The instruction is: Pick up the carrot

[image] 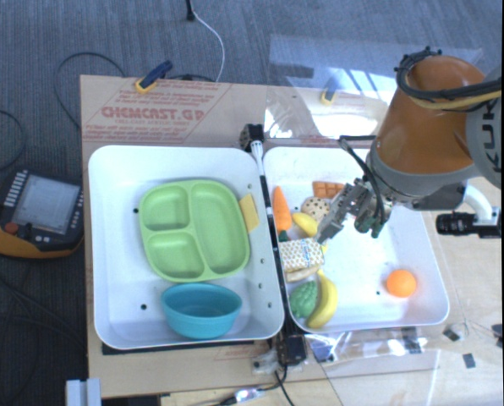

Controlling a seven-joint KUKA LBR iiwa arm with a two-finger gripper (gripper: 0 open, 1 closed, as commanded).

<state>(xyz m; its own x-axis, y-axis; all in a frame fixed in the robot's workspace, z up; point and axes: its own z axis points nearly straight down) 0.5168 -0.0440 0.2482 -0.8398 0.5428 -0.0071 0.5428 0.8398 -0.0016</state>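
Two white bins are seen side by side on the bench. The left bin is filled mostly by a green plate with three parts, and a blue bowl is set just below it. The right bin is where the play food is kept.

The arm is reached in from the right, with its big orange band over the top corner of the right bin. The gripper is held low over the middle of the right bin, a little to the right of the food pile. Its fingers look spread apart, and nothing is seen between them.

A yellow banana is laid near the bottom of the right bin, with something green touching it. A pale block with a criss-cross pattern is seen above them. An orange ball is left alone, well apart, near the right wall.

The carrot is laid along the left wall of the right bin, long way up and down, just beside a small yellow piece. It is not yet picked up.

The carrot is probably light, hard and smooth, so it could be slid or rolled by a push. It is best taken across its fat middle. Little room is left by the wall on one side.
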